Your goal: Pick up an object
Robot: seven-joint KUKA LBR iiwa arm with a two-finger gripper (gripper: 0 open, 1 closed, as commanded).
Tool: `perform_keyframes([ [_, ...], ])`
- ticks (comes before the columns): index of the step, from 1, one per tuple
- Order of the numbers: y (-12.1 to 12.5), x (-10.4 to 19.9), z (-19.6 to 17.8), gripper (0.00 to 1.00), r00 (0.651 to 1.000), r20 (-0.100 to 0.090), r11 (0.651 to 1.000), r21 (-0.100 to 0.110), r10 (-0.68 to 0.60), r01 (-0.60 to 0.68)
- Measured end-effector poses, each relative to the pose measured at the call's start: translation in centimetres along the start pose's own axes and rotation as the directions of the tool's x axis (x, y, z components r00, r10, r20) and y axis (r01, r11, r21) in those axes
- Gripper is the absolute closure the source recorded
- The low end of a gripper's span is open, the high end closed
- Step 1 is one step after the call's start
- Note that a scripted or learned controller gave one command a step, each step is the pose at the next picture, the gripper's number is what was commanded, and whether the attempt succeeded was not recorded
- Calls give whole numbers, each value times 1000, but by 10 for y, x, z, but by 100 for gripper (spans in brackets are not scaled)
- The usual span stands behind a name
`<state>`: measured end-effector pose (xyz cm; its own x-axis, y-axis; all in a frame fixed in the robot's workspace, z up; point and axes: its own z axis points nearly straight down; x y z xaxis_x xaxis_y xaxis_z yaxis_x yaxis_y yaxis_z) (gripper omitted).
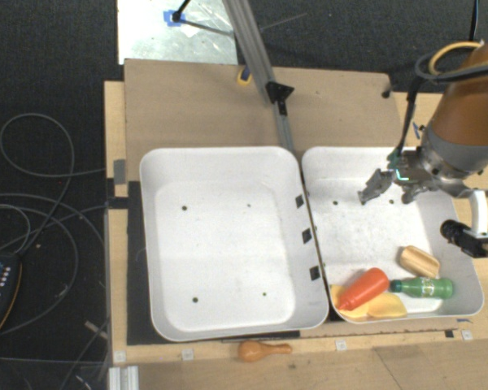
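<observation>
Objects for the pick sit in the right bin [342,169], clustered along its near edge toward the near right corner. An orange carrot-shaped toy [363,288] lies tilted, its thick end up toward the bin's middle, its lower end over a yellow piece [384,307] that rests against the near wall. A green bottle [424,287] lies on its side just right of the carrot, touching or nearly touching it; I cannot tell which. A tan bread-roll shape [419,260] lies just beyond the bottle, close to it, near the right wall.

Camera view, my own position: my gripper [384,183] hangs over the far half of the right bin, well apart from the cluster. Nothing sits between my fingers. The fingers appear spread, one dark finger [372,188] pointing toward the bin's left wall, so I log the jaws as released. My orange band [465,108] and grey wrist sit over the bin's far right corner.

The left bin [154,218] lies beside the right one, their walls touching along the middle. On the bench [195,104], just outside the left bin's near edge, lies a small brown pear-shaped thing [263,349].
</observation>
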<state>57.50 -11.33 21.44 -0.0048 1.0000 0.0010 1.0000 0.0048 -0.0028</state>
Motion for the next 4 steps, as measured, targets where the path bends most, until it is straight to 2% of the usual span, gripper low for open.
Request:
perform_keyframes([
  [1, 1, 0, -2, 0, 1000, 1, 1000, -4, 2, -2],
  [3, -12, -2, 95, 0, 1000, 0, 1000, 2, 5, -5],
  [4, -12, -2, 125, 0, 1000, 0, 1000, -1, 5, -5],
])
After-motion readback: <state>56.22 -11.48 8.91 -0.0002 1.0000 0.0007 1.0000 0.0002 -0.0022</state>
